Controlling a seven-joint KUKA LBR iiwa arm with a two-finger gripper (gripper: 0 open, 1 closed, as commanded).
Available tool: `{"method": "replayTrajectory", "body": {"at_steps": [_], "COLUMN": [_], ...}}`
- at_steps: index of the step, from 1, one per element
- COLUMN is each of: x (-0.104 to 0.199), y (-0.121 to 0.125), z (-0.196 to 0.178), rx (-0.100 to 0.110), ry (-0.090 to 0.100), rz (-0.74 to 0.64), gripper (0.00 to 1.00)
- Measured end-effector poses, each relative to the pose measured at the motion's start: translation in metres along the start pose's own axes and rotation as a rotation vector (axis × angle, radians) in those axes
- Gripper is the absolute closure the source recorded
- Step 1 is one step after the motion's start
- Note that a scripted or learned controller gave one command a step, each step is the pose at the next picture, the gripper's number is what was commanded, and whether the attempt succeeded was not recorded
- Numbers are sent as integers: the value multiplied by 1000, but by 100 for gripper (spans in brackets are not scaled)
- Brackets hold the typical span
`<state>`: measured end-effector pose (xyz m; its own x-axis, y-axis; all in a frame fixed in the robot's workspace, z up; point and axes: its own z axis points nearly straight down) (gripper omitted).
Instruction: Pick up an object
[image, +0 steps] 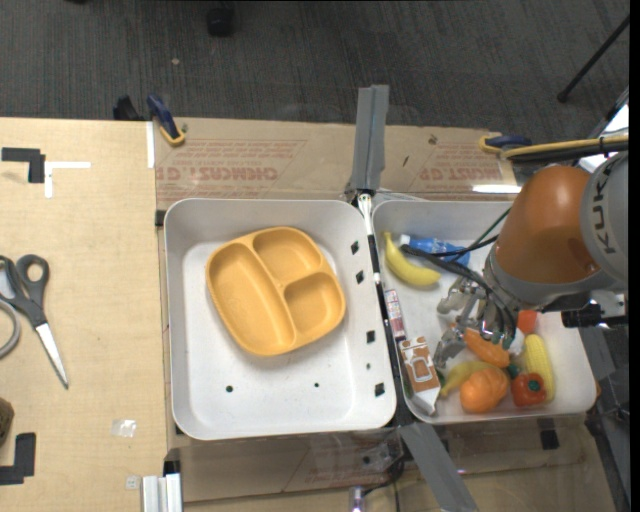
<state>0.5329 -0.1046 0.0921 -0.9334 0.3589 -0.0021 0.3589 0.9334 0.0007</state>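
- Two metal fingers of the gripper (462, 325) hang down into the right bin (572, 405), spread a little apart, with nothing visibly caught between them.
- Just beside the fingertips lies a toy carrot (487, 350), orange and slanted, touching or nearly touching the nearer finger; I cannot tell which.
- Below the carrot sit an orange fruit (483, 390), a small yellow banana (460, 372) tucked against it, a red pepper-like piece (530, 388) and a yellow corn cob (539, 355), all crowded in the bin's near corner.
- Along the bin's left wall lie a brown-and-white packet (420, 365) and a thin red-and-white wrapper (391, 312).
- Farther back rest a larger banana (405, 263) and a blue packet (432, 244).
- Above the gripper, the arm's orange band (540, 235) covers the bin's right side.
- In the left bin (190, 330) sits a yellow divided plate (275, 290).
- On the bench at far left lie scissors (35, 310).
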Motion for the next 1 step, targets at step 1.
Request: {"method": "replayTrajectory", "body": {"at_steps": [1], "x": [-1], "y": [0], "z": [-10], "rx": [0], "ry": [-3], "rz": [-2], "gripper": [100]}}
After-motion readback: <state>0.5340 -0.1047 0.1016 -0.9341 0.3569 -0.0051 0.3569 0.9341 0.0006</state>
